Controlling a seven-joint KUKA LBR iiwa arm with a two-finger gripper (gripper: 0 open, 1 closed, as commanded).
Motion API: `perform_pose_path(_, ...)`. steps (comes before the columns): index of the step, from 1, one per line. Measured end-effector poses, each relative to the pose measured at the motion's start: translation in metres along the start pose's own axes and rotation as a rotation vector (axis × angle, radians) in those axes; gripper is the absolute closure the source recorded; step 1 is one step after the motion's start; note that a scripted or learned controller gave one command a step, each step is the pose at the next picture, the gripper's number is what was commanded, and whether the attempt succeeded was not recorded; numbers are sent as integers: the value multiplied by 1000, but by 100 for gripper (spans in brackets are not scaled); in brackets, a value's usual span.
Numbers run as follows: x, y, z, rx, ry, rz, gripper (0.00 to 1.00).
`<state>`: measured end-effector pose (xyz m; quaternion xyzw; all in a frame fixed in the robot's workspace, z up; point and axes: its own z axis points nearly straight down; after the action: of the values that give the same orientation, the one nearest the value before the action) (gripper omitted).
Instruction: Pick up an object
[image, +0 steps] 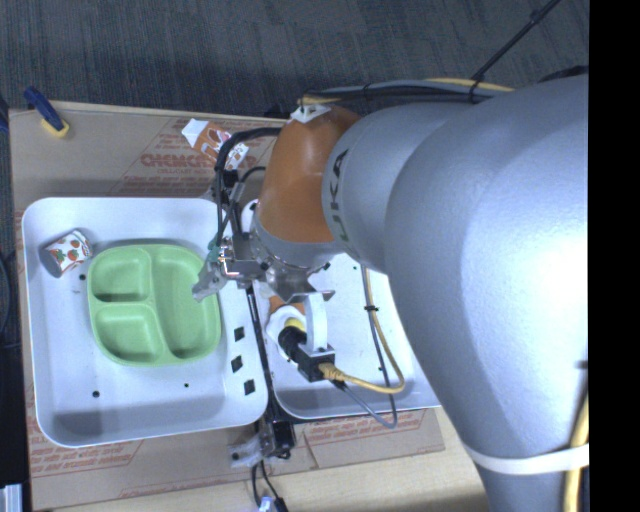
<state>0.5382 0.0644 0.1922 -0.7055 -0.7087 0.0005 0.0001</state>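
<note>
At frame centre, the end effector (212, 280) hovers over the green tray's (150, 310) right edge, grip state unclear.

The pale green divided tray (150, 310) looks like smooth plastic with a soft, half-matt shine. The two shallow white bins (45, 400) also look like plastic, smooth and slightly glossy on the rims. Under them the brown cardboard sheet with red print (150, 160) is matt and papery. The big grey arm shell (480, 250) has a smooth satin finish, and its orange band (300, 180) is more glossy. The small white cup with red pattern (66, 250) looks like paper.
</note>
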Motion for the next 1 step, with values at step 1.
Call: perform_pose_path(1,57,-62,74,3,2,-5,0)
